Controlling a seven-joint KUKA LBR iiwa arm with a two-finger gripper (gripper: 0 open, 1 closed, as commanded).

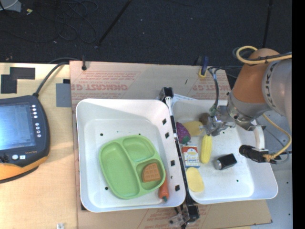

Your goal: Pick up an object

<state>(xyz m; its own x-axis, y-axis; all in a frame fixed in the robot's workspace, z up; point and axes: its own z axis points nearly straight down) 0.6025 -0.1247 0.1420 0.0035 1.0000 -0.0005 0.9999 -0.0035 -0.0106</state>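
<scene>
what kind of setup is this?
Likely a robot lab pick-test bench: a grey arm over two white bins of toy food, and a teach pendant on the left.

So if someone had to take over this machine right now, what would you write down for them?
Tool: low in the right bin, near its back; whether it is open or shut cannot be told, and nothing is seen in its grip.
Right bin: corn cob, purple item, yellow item behind it, small carton, pale yellow piece, dark can.
Left bin: green divided plate with a waffle; carrot beside the plate.
Done: nothing lifted.
Left: grab one object and raise it.
</scene>
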